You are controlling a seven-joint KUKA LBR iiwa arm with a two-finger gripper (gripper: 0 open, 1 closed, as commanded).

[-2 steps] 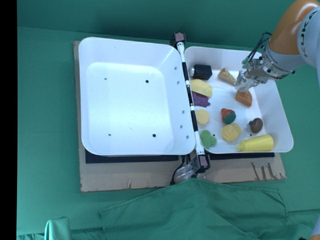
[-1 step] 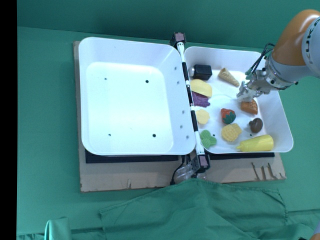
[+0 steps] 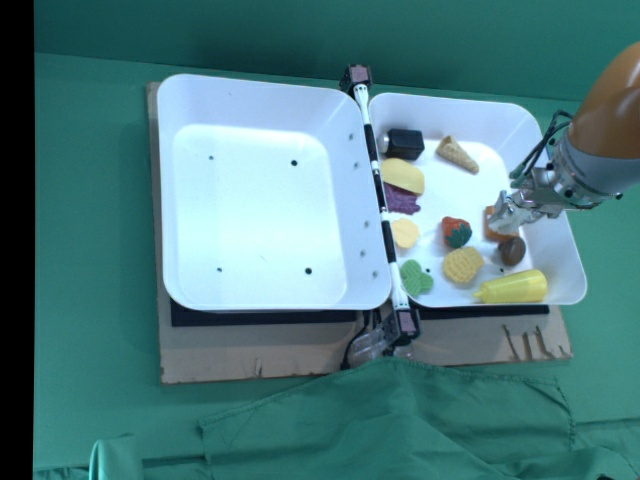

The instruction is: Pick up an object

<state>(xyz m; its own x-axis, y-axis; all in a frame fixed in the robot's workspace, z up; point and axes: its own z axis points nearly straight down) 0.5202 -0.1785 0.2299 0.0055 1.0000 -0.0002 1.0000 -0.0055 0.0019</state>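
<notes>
The right bin (image 3: 545, 138) holds several toy foods: a black block (image 3: 405, 143), a tan wedge (image 3: 457, 154), a yellow slice (image 3: 404, 176) over a purple piece (image 3: 403, 201), a small yellow disc (image 3: 405, 233), a red and green strawberry (image 3: 457, 231), a yellow corn piece (image 3: 463, 265), a green clover shape (image 3: 416, 278), a brown ball (image 3: 512, 250) and a yellow squash (image 3: 513, 287). My gripper (image 3: 503, 217) hangs low over the bin's right side, directly above an orange-red piece (image 3: 492, 234) that it partly hides.
The left bin (image 3: 180, 98) sits beside the right one, joined by a black and white divider (image 3: 378, 193). Both rest on a cardboard sheet (image 3: 250, 353) on green cloth. A fold of green fabric (image 3: 400, 418) lies at the front.
</notes>
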